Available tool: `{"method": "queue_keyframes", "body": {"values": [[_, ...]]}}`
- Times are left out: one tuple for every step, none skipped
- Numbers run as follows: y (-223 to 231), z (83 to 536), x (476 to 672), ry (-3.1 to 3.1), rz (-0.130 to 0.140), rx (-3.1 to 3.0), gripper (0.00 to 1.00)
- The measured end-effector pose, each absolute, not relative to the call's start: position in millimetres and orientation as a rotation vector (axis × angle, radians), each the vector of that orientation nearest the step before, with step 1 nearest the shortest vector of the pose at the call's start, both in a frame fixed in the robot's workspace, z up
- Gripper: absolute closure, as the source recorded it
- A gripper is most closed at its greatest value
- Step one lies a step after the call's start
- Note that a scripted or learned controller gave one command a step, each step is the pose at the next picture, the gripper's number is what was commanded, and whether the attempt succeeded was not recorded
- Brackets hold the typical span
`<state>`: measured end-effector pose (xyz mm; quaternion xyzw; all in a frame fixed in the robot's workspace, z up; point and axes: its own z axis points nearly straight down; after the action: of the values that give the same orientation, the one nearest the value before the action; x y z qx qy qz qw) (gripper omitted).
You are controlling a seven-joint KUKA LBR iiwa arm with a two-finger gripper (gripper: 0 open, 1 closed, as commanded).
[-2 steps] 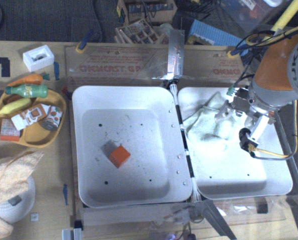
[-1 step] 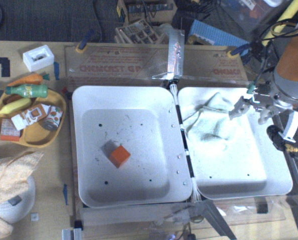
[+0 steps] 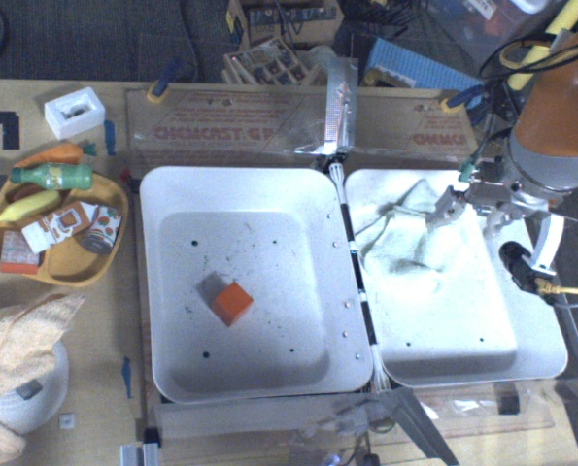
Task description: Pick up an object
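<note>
Over the right bin (image 3: 522, 357), blurred jaws (image 3: 460, 205) leave their state unreadable; orange block (image 3: 233, 303) lies left.

We see an orange cube (image 3: 234, 303) on the white, dark-speckled floor of the left bin (image 3: 172, 212). The right bin (image 3: 483, 357) is white too. A yellow bowl (image 3: 75, 265) holds a green bottle (image 3: 53, 177). The table (image 3: 36, 105) is tan, the arm (image 3: 559, 115) grey and orange.
</note>
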<state>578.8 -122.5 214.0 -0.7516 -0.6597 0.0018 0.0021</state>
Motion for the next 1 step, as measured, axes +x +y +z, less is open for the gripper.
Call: {"method": "queue_keyframes", "body": {"values": [[-144.5, 208.2, 584.8, -2.067, 0.004, -2.363, 0.00]]}}
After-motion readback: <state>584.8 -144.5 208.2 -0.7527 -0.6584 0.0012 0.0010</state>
